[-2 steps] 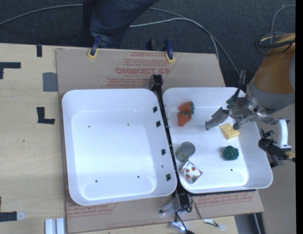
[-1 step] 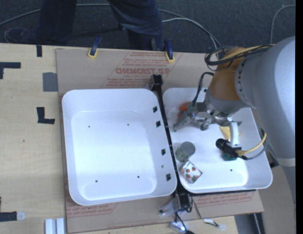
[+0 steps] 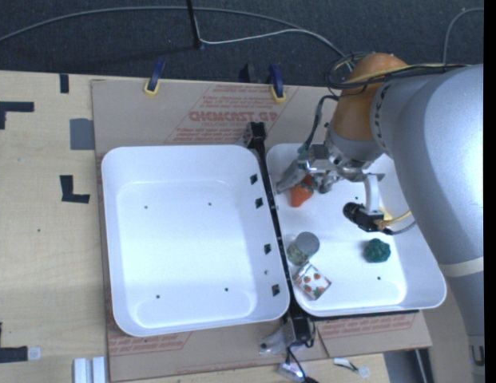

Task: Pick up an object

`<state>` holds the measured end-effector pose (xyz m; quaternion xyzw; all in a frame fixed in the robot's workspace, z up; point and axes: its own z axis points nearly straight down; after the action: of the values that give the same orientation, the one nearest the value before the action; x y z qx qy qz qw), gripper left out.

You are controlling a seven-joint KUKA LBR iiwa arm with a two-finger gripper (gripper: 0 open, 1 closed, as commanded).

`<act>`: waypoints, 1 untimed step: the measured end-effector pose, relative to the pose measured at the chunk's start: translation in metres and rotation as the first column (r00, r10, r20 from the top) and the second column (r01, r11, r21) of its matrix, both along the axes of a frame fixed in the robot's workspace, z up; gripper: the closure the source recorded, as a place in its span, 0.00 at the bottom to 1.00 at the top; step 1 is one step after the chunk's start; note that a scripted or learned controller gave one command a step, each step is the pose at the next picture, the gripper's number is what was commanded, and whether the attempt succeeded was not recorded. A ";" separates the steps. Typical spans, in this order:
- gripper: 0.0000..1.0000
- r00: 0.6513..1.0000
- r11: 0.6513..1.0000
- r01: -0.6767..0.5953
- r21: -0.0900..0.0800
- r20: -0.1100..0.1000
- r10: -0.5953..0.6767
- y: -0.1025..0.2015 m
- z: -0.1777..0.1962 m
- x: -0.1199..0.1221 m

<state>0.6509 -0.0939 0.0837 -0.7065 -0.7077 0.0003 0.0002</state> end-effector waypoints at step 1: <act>0.00 1.000 1.000 0.001 0.000 0.001 -0.001 -0.002 0.001 -0.014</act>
<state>0.6369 -0.0956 0.0844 -0.7067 -0.7075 -0.0001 -0.0002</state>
